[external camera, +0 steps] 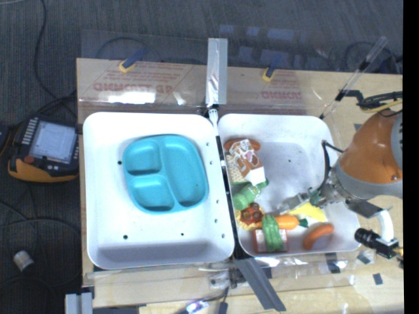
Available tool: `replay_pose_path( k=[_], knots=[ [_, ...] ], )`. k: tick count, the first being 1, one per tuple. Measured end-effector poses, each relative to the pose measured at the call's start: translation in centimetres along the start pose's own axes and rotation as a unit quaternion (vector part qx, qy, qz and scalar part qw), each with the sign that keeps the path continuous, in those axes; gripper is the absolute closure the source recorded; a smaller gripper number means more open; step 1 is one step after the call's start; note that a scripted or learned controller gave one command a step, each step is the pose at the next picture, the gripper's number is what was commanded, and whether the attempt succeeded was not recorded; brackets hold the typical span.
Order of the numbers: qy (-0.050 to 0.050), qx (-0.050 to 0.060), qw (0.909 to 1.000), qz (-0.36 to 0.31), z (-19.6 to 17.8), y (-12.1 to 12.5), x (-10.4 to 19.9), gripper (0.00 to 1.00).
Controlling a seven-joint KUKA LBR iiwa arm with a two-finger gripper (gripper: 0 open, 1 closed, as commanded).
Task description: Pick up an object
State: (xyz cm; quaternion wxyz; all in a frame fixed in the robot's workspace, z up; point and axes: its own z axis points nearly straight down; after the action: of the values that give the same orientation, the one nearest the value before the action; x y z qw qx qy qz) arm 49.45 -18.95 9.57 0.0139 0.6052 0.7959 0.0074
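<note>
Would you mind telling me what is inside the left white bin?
The left white bin holds a blue divided tray, lying flat, with nothing visible in its three compartments. Whatever part of the bin floor lies beneath the tray is covered and cannot be seen.

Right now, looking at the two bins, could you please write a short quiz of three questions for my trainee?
1. True or false: the blue plastic tray with three compartments lies in the left white bin.
2. Which toy lies nearest the right white bin front edge: A) orange carrot B) reddish sausage?
3. Fill in: the gripper hangs over the ___ bin.

Key: 1 true; 2 B; 3 right.
</note>
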Motion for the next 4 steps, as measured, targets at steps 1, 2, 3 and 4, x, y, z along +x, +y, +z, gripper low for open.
replay_pose_path(
  k=[1, 2, 3, 4],
  knots=[
    [0.000, 0.011, 0.9612, 0.276, 0.7, 5.0, 1.2, 0.00],
    [0.005, 0.016, 0.9925, 0.121, -13.2, 0.3, 3.6, 0.00],
    [0.007, 0.015, 0.9985, 0.053, -0.4, -0.1, 3.6, 0.00],
    [0.008, 0.016, 0.9985, 0.052, -1.2, 0.0, 3.7, 1.00]
  ],
)
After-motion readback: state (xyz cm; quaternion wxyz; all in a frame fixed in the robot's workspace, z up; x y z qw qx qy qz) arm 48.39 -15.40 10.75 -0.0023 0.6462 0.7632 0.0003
